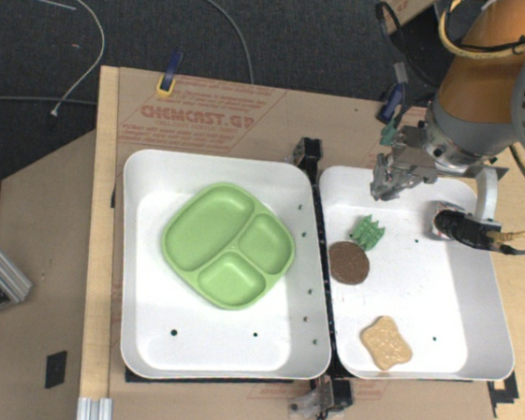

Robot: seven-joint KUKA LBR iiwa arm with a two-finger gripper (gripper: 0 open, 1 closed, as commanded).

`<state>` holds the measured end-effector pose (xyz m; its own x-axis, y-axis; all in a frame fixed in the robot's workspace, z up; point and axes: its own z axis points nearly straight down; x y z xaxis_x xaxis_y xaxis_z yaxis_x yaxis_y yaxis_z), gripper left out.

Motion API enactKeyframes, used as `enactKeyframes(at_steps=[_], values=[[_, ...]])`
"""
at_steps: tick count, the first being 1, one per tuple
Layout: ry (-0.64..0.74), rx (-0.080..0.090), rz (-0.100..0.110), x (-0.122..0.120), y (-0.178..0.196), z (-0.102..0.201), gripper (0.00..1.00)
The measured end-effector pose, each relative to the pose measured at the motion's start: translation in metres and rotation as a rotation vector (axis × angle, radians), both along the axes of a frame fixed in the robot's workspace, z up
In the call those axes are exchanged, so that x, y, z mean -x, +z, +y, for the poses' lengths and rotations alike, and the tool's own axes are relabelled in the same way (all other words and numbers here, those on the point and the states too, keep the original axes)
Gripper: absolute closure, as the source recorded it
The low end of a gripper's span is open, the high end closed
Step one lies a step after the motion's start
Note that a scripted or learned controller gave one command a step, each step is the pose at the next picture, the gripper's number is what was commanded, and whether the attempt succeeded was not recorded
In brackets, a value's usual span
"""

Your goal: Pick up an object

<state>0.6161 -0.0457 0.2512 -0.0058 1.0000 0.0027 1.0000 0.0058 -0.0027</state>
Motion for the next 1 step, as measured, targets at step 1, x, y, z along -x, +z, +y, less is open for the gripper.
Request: enactKeyframes(at_steps=[1], values=[[0.001,-0.001,0.000,0.0128,0.0047,0.0527,1.00]])
